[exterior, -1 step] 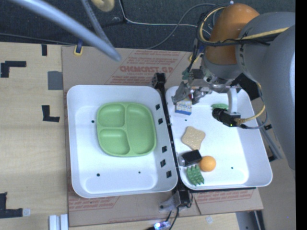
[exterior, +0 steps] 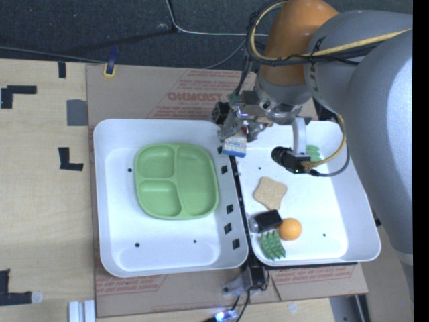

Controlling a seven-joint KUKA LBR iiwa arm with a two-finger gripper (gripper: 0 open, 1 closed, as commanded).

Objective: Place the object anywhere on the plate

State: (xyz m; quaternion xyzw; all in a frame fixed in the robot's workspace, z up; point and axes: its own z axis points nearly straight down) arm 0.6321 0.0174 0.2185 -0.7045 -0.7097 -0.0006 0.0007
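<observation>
Camera view: the grey arm's hand (exterior: 236,127) hangs over the divide between the two shallow white bins, at the top edge; whether it is wide, narrow or holding anything cannot be told. A small blue-and-white item (exterior: 234,146) sits just below it, contact unclear. The light green, three-compartment plastic plate (exterior: 177,180) lies in the left white bin (exterior: 117,247). In the right white bin (exterior: 348,240), a tan toast-shaped piece (exterior: 269,192) lies near centre; at its 6 o'clock sit a black block (exterior: 267,220), an orange ball (exterior: 290,229) and a green ridged piece (exterior: 273,245).
</observation>
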